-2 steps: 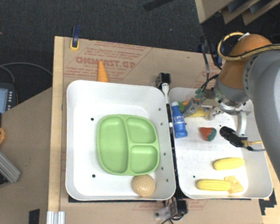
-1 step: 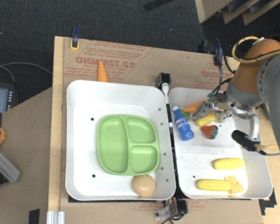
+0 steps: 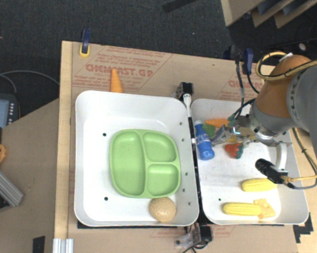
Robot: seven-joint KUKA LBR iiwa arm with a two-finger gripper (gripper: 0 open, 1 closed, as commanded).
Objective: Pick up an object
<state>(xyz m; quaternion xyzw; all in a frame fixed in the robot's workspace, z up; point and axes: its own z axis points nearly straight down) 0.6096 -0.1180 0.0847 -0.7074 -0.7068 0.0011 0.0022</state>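
In the right bin (image 3: 219, 186), my gripper (image 3: 233, 133) hangs over the upper middle. A small red object (image 3: 233, 151) lies just below it. A blue cylinder (image 3: 204, 142) rests to its left by the bin's wall. An orange piece (image 3: 216, 123) peeks out beside the gripper. Lower right lie a yellow corn cob (image 3: 258, 185) and a longer yellow piece (image 3: 245, 209). The grey arm with its orange band (image 3: 277, 89) covers the bin's upper right corner.
The left bin (image 3: 88, 144) holds a green divided plate (image 3: 144, 163) and a tan round object (image 3: 162, 208) at its front edge. An orange carrot (image 3: 116, 81) lies on the board behind the left bin. Cables run along the right bin's right side.
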